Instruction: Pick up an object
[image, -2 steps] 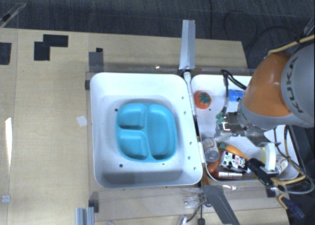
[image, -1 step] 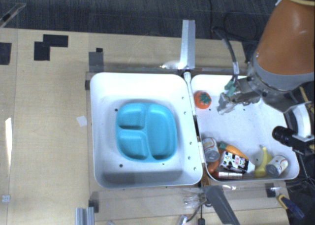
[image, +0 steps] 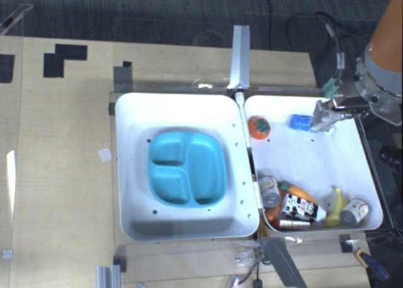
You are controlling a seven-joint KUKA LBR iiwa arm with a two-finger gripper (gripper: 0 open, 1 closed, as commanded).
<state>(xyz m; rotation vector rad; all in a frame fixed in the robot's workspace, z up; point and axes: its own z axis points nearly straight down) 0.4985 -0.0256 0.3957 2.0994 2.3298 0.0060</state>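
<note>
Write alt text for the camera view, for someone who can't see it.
A robot gripper hovers at the far edge of the right white bin, beside a small blue object and an orange ball. Cans and a banana cluster along the near edge. The left bin holds a blue divided plate.

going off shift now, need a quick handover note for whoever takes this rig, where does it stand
Gripper: over the far end of the right bin, just right of a small blue block; nothing seen between its fingers.
Right bin: an orange ball by the divider; a pile along the near edge with a can, a carrot, a black printed box, a banana and a small jar.
Left bin: a blue divided plate.
Done: nothing lifted yet.
Left: grasp one thing and raise it.
</note>
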